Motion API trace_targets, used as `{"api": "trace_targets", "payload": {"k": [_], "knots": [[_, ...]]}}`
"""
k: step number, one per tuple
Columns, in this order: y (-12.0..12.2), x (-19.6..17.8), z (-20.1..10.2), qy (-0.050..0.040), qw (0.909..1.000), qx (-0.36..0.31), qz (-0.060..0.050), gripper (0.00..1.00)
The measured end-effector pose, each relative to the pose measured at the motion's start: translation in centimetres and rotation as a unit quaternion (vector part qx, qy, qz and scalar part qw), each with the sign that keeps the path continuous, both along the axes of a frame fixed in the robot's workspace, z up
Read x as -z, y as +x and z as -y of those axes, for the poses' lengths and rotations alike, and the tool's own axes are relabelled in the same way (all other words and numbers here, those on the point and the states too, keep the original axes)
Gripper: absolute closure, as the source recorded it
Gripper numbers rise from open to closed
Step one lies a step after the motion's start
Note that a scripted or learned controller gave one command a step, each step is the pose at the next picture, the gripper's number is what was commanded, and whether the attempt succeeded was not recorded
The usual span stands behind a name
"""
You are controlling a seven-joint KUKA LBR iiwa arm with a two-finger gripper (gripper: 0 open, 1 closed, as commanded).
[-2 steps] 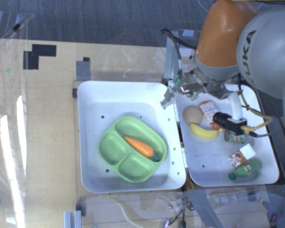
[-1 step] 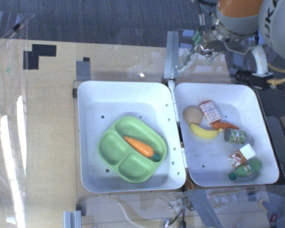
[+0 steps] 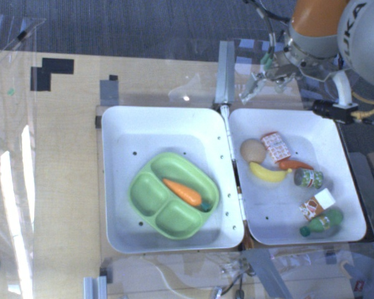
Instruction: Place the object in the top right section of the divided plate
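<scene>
**Q:** What sits in the left bin (image 3: 112, 167)?

**A:** A green divided plate (image 3: 151, 193), turned at a slant near the bin's centre. An orange toy carrot (image 3: 183, 192) lies across the plate's top right section, its dark green tip toward the bin's right wall.

**Q:** And the right bin (image 3: 349, 185)?

**A:** Toy groceries, clustered from its upper left corner down to its lower right corner. A tan, egg-like piece (image 3: 253, 150) sits nearest the shared wall, touching a yellow banana (image 3: 267, 172) just below it. Beside them stands a small red-and-white carton (image 3: 275, 146), then a second carrot (image 3: 294, 164). A small can with a green label (image 3: 308, 178) lies below that. Near the lower right corner are a brown-and-white carton (image 3: 316, 204) and a green bottle (image 3: 322, 223) on its side.

**Q:** Where is the arm?

**A:** The grey arm with its orange band (image 3: 324, 5) reaches in at the upper right, and the gripper (image 3: 257, 86) hangs above the bench just beyond the right bin's far edge, near the metal post (image 3: 224, 73) between the bins. Its fingers look slightly parted, with nothing between them.

**Q:** The setting?

**A:** A pale wooden bench (image 3: 62, 185) marked with black tape (image 3: 50, 72) toward its far left corner, and dark blue-grey carpet (image 3: 143, 11) beyond its far edge.
</scene>
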State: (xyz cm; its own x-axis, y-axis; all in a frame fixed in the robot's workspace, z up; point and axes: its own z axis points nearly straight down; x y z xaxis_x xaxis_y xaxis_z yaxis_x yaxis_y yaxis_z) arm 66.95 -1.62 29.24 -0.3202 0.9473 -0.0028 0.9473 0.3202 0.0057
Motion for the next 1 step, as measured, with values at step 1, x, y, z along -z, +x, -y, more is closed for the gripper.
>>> {"api": "trace_targets", "payload": {"k": [1], "knots": [[-1.69, 6.7, -7.33, 0.0007, 0.9998, -0.022, -0.001, 0.0]]}}
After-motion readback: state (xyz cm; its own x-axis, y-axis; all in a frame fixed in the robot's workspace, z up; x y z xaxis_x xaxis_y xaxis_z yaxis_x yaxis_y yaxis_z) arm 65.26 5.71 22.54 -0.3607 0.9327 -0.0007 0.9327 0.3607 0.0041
